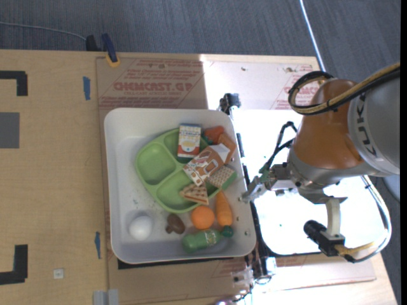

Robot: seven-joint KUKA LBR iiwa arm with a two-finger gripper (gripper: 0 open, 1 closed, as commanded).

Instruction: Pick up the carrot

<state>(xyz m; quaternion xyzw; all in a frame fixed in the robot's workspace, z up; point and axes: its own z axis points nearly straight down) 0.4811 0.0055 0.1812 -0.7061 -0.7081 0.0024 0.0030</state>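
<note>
The carrot (pixel 223 210) is a short orange piece lying in the left bin (pixel 117 176), close to its right wall, just off the lower right rim of a green divided plate (pixel 152 164). An orange ball (pixel 203 218) touches its left side. My gripper (pixel 250 194) hangs at the wall between the two bins, a little up and to the right of the carrot, with nothing seen in it. The grey and orange arm (pixel 327 138) behind it covers much of the right bin (pixel 286 234).
On and around the plate lie a juice carton (pixel 189 140), snack boxes (pixel 205 167) and a wedge-shaped slice (pixel 195 194). A green bottle (pixel 206 238), a brown lump (pixel 174 222) and a white egg (pixel 140 226) lie along the bin's near side.
</note>
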